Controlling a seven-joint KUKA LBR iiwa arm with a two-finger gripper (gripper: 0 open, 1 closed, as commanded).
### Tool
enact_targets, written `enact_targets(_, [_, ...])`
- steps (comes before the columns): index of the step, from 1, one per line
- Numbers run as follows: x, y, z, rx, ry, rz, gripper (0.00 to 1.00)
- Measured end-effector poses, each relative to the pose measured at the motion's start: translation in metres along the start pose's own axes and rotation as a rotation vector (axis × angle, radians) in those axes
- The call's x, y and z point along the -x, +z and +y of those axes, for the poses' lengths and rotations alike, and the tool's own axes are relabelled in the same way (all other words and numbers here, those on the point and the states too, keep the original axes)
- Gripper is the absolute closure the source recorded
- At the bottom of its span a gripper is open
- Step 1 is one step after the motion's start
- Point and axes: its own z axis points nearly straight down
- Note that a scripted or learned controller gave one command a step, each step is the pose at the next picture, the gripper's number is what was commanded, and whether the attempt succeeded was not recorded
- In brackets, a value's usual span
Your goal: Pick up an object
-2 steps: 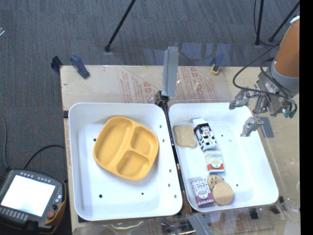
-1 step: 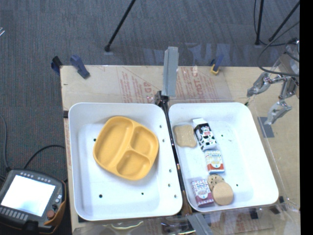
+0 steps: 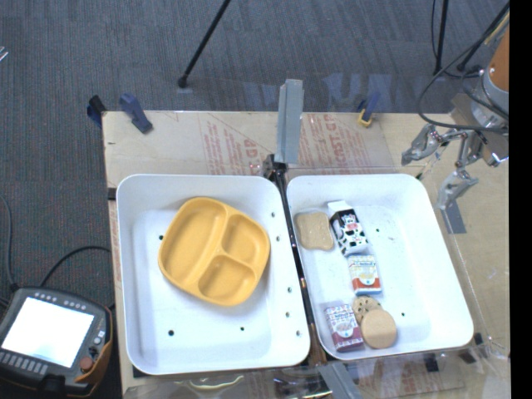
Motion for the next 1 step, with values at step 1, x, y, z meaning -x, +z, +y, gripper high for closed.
enact_targets(1, [-0.0171,-0.0187,-0.0226,-0.002,-0.301,-0.003,0.00])
